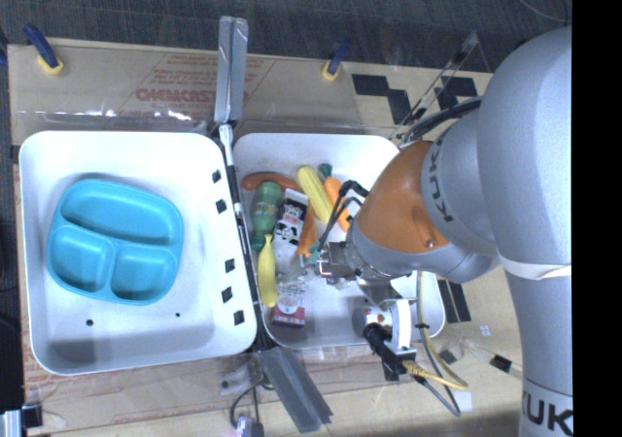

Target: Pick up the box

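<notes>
Lying just left of pincer (326, 265): box (289, 221) (right bin (321, 144)) | pincer state: seemingly hidden, cannot tell

The arm (505, 183) reads "KUKA" (partly, twice); cardboard print illegible.

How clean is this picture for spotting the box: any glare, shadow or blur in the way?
Camera view: even light, no harsh glare; the left bin has soft shadow along its near wall; the box reads fairly sharp, though the arm covers the right bin beside it, and small items look slightly soft.
</notes>
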Action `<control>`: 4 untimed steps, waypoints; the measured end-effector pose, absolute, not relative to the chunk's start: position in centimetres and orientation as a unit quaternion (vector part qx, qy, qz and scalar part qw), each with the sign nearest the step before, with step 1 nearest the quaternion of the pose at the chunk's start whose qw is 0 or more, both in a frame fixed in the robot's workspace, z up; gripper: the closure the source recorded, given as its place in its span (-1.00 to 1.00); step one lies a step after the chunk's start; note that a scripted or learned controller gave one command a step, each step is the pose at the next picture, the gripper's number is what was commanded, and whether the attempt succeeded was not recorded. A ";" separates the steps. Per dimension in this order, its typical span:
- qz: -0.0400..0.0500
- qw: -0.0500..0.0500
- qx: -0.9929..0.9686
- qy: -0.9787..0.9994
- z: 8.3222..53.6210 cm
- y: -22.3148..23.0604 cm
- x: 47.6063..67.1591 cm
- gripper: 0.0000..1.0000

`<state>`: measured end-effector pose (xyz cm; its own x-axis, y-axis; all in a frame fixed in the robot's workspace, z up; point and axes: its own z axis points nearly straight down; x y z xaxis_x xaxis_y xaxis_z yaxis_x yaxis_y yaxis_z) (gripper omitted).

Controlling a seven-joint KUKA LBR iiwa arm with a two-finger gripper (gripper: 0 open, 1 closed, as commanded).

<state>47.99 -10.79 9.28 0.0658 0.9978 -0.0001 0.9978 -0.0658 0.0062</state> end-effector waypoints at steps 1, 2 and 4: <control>0.002 0.001 0.784 0.620 9.3 -12.6 54.5 -1.00; 0.002 0.002 0.772 0.636 9.3 -10.3 50.4 -1.00; 0.004 0.002 0.747 0.665 9.4 -14.4 48.1 -1.00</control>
